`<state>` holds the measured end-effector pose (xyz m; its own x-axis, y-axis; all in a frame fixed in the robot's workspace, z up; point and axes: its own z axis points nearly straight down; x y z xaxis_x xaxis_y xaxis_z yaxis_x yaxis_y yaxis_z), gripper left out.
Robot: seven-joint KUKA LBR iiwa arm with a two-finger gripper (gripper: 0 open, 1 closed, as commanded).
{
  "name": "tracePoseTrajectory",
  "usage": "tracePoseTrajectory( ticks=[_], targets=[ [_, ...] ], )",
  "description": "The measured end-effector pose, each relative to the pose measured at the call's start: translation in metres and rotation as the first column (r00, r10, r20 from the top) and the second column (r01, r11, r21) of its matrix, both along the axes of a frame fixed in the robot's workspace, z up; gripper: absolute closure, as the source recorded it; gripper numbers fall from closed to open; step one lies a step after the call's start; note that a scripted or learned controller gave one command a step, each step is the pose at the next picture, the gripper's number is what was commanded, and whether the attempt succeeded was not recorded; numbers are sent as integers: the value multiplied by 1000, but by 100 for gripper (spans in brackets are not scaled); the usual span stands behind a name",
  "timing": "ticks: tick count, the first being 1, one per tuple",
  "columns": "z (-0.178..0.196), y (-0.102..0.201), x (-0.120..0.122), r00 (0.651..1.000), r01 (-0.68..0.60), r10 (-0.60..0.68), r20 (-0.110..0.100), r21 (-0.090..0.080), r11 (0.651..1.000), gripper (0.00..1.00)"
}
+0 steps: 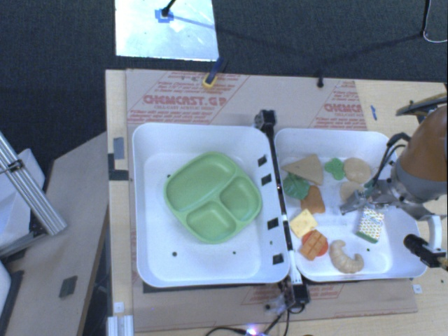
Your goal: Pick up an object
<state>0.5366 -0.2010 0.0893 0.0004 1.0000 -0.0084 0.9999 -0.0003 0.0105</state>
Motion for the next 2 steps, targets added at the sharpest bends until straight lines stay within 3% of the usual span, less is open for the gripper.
tracePoseTrajectory(
  ticks=[1, 2],
  targets=[
    [8, 2, -1, 1000, -2, 2, -1, 4, 1000, 100],
    [71, 5, -1, 1000, -4, 4, -5, 7, 1000, 100]
  ],
)
